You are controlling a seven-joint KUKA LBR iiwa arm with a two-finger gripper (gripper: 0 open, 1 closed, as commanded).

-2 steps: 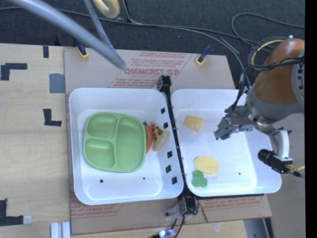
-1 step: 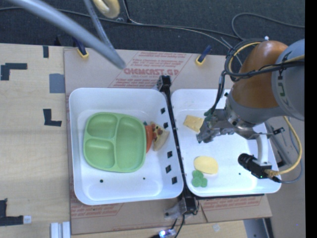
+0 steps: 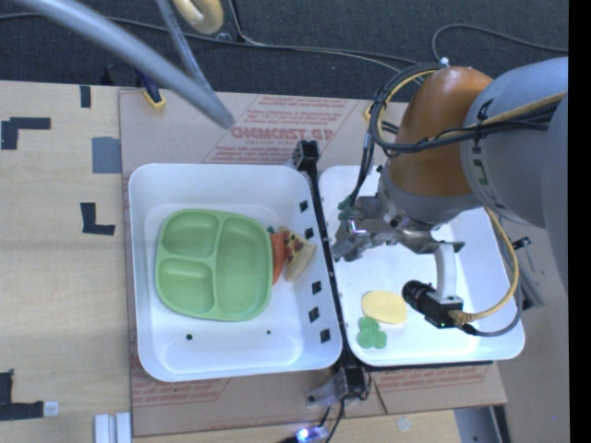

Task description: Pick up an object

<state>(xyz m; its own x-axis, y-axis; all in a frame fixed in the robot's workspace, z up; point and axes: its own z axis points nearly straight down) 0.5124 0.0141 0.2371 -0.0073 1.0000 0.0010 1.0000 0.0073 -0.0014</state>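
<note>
My gripper (image 3: 358, 240) hangs under the orange-banded wrist (image 3: 441, 127), low over the left part of the right bin (image 3: 494, 340), close to the divider between the bins. A pale yellow oval object (image 3: 383, 307) lies in the right bin, in front of the gripper. A small green clump (image 3: 371, 336) touches the yellow object's near edge. In the left bin (image 3: 148, 340) rests a green divided plate (image 3: 212, 264). An orange and tan pizza-slice toy (image 3: 291, 252) leans against the plate's right side.
The black divider rail (image 3: 319, 266) runs between the two bins. A black fitting with a yellow cable (image 3: 436, 305) hangs from the arm over the right bin. Grey rods (image 3: 185, 63) cross the upper left above the cardboard sheet (image 3: 277, 123).
</note>
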